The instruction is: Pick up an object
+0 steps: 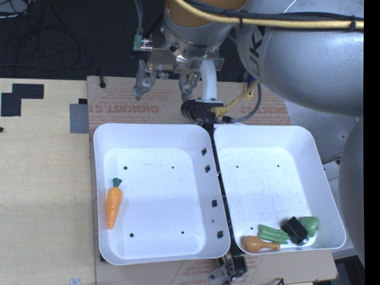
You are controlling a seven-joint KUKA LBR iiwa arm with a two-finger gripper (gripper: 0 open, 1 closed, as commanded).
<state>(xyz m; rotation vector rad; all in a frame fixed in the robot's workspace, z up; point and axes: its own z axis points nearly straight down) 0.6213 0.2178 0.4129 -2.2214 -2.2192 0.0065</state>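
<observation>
An orange carrot (pixel 113 202) with a green top lies at the left side of the left bin (pixel 151 136). In the near right corner of the right bin (pixel 309 144) lie a green pod (pixel 273 234), a tan pear-shaped piece (pixel 259 244), a black block (pixel 295 230) and a green piece (pixel 310 223), close together. My gripper (pixel 164 88) hangs high above the far edge of the left bin, open, with nothing between its fingers.
Both white bins rest on a brown cardboard sheet (pixel 119 103) atop a pale wooden bench (pixel 41 183). The big grey arm (pixel 309 46) fills the upper right. Dark cables lie behind the bench at the top left.
</observation>
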